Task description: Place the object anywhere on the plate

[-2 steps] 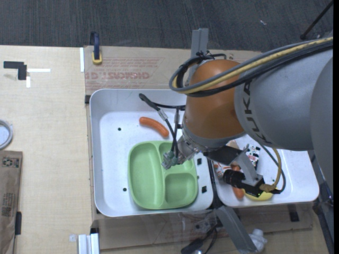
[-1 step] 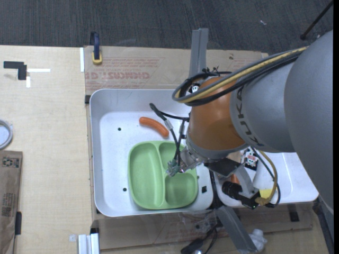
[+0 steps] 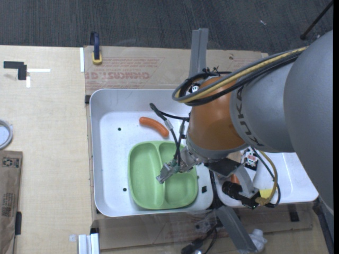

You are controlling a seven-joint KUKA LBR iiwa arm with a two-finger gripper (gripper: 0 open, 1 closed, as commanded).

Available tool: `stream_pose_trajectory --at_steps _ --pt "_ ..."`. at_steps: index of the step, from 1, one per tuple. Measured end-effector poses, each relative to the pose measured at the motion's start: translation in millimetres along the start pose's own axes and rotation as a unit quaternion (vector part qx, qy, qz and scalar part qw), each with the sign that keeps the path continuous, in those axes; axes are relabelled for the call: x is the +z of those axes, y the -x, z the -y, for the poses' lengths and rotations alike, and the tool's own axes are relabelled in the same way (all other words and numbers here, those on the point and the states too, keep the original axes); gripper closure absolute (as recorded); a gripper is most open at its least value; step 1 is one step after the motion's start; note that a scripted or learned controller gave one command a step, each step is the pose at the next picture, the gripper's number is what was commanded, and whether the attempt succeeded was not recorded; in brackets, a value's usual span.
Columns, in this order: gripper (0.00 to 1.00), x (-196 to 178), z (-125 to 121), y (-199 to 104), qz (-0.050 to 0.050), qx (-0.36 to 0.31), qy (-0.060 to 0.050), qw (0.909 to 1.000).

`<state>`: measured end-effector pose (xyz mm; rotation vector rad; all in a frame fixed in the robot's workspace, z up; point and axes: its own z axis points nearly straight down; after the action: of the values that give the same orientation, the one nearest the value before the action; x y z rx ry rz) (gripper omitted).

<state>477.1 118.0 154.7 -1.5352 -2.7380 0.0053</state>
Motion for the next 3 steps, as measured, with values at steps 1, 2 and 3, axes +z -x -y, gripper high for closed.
stream_pose_trajectory --at_steps 1,2,3 --pt "0.00 -67.8 37.5 63.7 0.001 -0.102 0.002 0.9948" --pt "1.00 -76.2 37.1 65.2 0.001 -0.100 0.002 0.9950" --pt "0.00 -76.3 37.0 65.1 0.001 -0.100 0.002 0.9950"
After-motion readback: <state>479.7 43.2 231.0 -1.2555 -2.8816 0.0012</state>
